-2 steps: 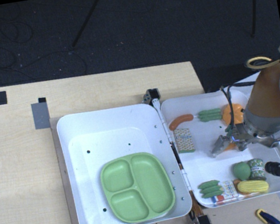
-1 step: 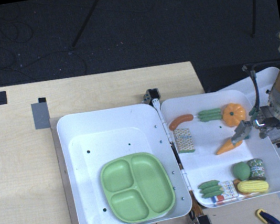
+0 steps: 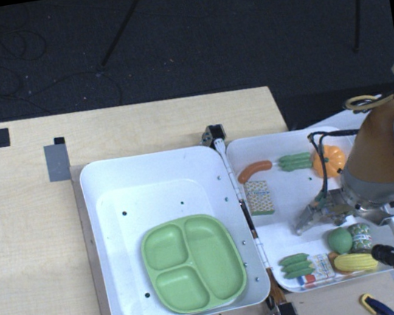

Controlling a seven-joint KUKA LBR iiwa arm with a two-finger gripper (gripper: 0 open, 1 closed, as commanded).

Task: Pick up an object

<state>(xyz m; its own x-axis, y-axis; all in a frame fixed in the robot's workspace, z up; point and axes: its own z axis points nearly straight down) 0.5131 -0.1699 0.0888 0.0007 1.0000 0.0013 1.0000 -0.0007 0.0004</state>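
My gripper (image 3: 309,218) hangs low over the middle of the right bin (image 3: 278,148), at the end of the arm with its orange band (image 3: 375,149) coming in from the right. It points left over bare bin floor, and nothing shows in its grasp. Around it lie a green ball (image 3: 339,241), a small can (image 3: 360,236), a yellow corn cob (image 3: 354,263), green pea pods (image 3: 295,263), a patterned card (image 3: 259,198), an orange-red sausage (image 3: 255,170), a green vegetable (image 3: 295,162) and an orange fruit (image 3: 331,160) partly behind the arm.
The left bin (image 3: 108,205) holds a green divided plate (image 3: 194,263). A flat printed packet (image 3: 319,271) lies at the right bin's front edge. A hinge strip (image 3: 241,205) runs between the bins. Cables and a yellow-handled tool (image 3: 377,304) sit at the front right.
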